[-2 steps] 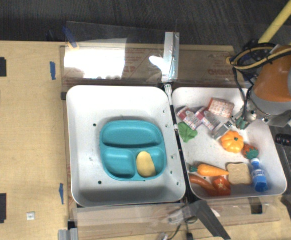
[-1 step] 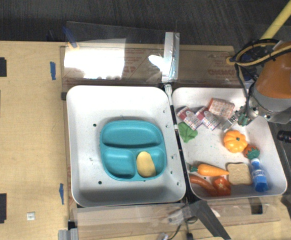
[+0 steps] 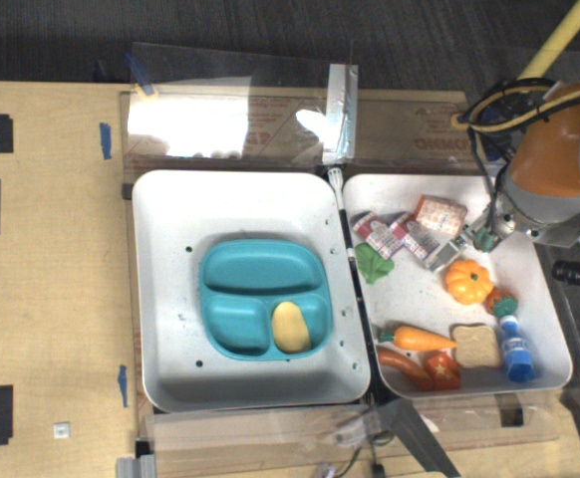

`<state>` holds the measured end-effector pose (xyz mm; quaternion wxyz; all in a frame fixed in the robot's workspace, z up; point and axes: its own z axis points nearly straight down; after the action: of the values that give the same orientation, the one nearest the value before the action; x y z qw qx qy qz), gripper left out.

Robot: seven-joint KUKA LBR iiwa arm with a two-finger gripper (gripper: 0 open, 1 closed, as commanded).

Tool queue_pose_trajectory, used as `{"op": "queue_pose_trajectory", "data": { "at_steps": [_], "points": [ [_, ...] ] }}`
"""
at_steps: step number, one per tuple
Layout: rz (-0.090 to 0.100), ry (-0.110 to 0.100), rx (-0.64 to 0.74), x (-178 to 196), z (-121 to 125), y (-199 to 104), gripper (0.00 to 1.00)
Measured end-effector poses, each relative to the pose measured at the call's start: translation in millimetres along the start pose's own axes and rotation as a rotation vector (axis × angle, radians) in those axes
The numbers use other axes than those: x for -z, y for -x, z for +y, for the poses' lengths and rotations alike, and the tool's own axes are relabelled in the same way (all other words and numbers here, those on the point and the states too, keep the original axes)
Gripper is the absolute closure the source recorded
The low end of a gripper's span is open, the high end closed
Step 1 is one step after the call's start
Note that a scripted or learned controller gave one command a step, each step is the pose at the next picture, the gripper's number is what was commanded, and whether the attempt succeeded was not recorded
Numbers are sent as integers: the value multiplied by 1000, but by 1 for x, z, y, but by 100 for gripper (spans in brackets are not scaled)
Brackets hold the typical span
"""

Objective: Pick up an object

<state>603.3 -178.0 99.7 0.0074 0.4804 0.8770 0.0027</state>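
The grey arm with its orange band [image 3: 559,157] reaches in over the right bin's [image 3: 554,312] far right corner. My gripper [image 3: 479,235] hangs low just above an orange pumpkin [image 3: 468,281] and right of a pink box [image 3: 439,214] and several pink-and-white packets [image 3: 395,235]. Nothing is visibly held. Also in this bin lie a green leaf [image 3: 373,264], a carrot [image 3: 422,340], a bread slice [image 3: 476,347], a red vegetable [image 3: 437,368] and a blue bottle [image 3: 516,352].
The left bin [image 3: 160,267] holds a teal divided plate [image 3: 260,287] with a yellow potato-like item [image 3: 290,327] in its front right compartment. A clear plastic sheet [image 3: 230,113] stands behind the bins. Cables [image 3: 499,108] loop near the arm.
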Motion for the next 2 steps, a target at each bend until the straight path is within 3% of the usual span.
{"op": "queue_pose_trajectory", "data": {
  "at_steps": [1,2],
  "points": [
    [12,-2,-86,-11,-49,15,0],
    [7,1,-87,0,-48,16,100]
  ]
}}
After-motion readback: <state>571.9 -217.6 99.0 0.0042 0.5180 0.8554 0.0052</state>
